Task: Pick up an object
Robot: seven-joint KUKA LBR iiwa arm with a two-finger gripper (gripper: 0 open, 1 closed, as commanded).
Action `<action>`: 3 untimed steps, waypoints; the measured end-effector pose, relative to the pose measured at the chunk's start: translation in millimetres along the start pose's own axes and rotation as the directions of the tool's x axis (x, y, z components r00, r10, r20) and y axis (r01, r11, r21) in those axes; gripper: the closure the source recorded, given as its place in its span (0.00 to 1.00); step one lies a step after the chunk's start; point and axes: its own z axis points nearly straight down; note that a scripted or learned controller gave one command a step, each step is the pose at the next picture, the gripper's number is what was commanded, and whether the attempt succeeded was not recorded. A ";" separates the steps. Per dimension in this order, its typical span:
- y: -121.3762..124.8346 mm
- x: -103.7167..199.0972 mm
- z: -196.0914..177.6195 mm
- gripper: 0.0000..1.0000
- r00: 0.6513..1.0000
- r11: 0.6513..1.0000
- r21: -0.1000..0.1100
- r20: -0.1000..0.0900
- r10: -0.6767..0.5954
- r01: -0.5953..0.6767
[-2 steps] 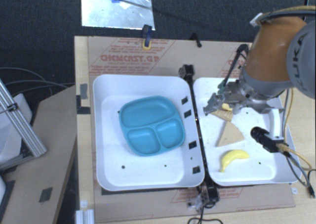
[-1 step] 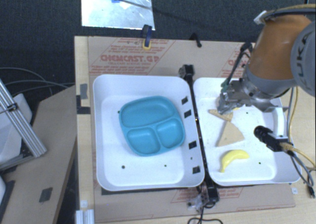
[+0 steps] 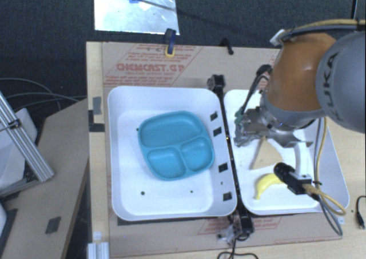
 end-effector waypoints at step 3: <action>-27.4 102.8 -165.4 1.00 1.000 1.000 -0.004 -0.001 -0.002 0.002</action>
